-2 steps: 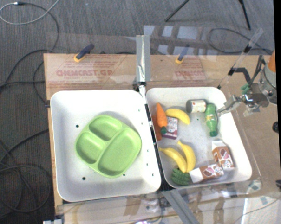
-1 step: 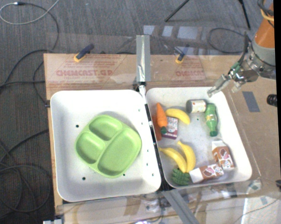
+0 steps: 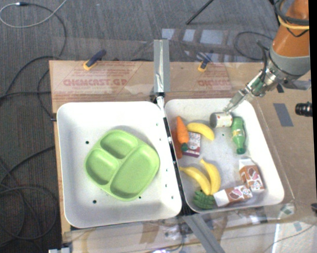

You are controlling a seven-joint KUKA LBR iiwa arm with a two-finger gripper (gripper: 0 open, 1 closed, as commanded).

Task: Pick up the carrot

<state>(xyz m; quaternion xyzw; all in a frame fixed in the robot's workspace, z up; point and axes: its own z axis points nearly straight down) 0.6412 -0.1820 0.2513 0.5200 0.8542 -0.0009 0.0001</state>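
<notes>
the carrot [image 3: 181, 129] lies at the right bin's [image 3: 273, 160] left wall beside a banana [image 3: 201, 130], the hand [image 3: 232, 105] near the far rim.

Carrot [image 3: 182, 130]: smooth matt orange plastic. Divided plate [image 3: 122, 164]: glossy green plastic. Bins [image 3: 74, 127]: smooth white plastic. Bench [image 3: 114, 80]: matt brown cardboard.

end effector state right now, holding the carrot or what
end effector: cannot be told; it sits over the grey can, away from the carrot.
</notes>
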